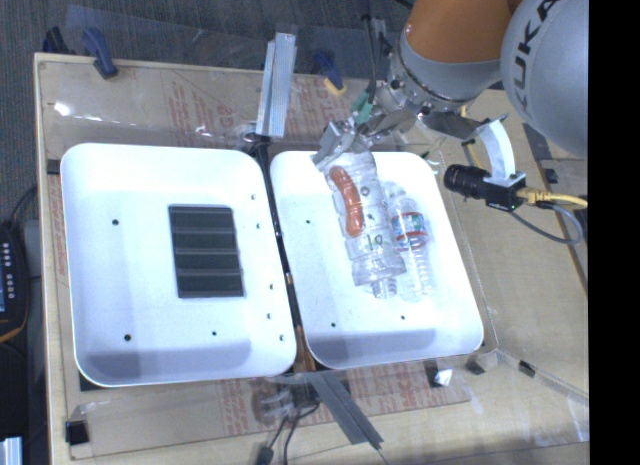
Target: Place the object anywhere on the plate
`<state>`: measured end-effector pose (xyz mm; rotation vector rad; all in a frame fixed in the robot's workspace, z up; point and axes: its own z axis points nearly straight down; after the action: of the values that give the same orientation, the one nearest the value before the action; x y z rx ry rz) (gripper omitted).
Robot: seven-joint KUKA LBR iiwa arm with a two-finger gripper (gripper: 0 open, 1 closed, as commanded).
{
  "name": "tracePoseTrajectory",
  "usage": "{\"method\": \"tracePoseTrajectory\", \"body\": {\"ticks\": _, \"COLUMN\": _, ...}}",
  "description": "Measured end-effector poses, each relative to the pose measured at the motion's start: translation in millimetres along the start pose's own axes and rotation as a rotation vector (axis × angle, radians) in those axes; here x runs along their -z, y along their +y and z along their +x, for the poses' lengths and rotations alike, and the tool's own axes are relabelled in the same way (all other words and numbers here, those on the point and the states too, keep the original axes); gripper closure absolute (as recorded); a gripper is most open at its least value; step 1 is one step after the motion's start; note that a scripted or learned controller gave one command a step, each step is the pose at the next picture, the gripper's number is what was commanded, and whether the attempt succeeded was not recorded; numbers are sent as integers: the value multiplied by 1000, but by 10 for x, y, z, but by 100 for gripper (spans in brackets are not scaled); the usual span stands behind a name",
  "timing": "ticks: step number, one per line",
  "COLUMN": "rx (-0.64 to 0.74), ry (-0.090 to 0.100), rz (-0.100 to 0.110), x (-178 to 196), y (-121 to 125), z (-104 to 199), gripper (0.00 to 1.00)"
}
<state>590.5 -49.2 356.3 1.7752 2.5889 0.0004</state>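
Clear bottle [395,243] lies in right bin [330,323], pincer [345,143] apparently above it.

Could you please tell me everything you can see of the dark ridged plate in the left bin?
The plate is a dark grey, nearly black rectangle, lying flat on the floor of the left bin, about in the middle. It looks like hard plastic or rubber, split by crosswise grooves into about four raised bands. Its long side runs toward the camera. Nothing rests on it, and the gripper is over the right bin's far edge, well apart from it.
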Motion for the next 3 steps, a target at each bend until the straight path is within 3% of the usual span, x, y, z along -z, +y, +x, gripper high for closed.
{"method": "tracePoseTrajectory", "body": {"ticks": 1, "rx": 85, "ry": 2, "rz": 3, "x": -81, "y": 318, "z": 531, "gripper": 100}}
{"method": "tracePoseTrajectory", "body": {"ticks": 2, "rx": 352, "ry": 1, "rz": -1, "x": 394, "y": 138, "z": 1016, "gripper": 100}}
{"method": "tracePoseTrajectory", "body": {"ticks": 3, "rx": 356, "ry": 0, "rz": -2, "x": 496, "y": 148, "z": 1020, "gripper": 100}}
